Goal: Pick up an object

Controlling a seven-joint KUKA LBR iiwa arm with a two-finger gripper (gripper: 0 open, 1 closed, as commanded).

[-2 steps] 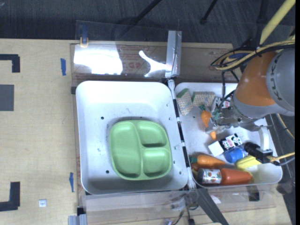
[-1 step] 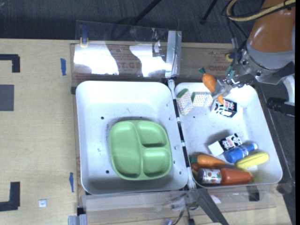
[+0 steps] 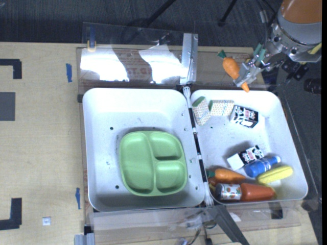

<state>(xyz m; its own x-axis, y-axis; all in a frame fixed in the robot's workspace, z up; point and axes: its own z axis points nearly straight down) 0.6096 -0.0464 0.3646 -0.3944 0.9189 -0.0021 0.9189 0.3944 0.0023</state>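
1. Camera view: the arm (image 3: 301,14) comes in at the bench's far right corner, its orange band above the wrist.
2. The pincer (image 3: 249,78) hangs just past the far edge of the right bin (image 3: 291,131), over the bench's rear strip.
3. A toy carrot (image 3: 231,68) is by its fingertips (whether it is truly gripped between them, and how wide they stand, I cannot tell).
4. In the right bin, near the far edge, lie a white mesh packet (image 3: 212,108) and a black-and-white card (image 3: 245,116).
5. Along the bin's near edge cluster an orange carrot-shaped toy (image 3: 230,175), a can (image 3: 228,191), a red-orange piece (image 3: 258,192), a blue bottle (image 3: 261,166), a yellow piece (image 3: 276,174) and a small box (image 3: 245,157).
6. The left bin (image 3: 102,111) holds a green divided tray (image 3: 152,162), near its near edge.
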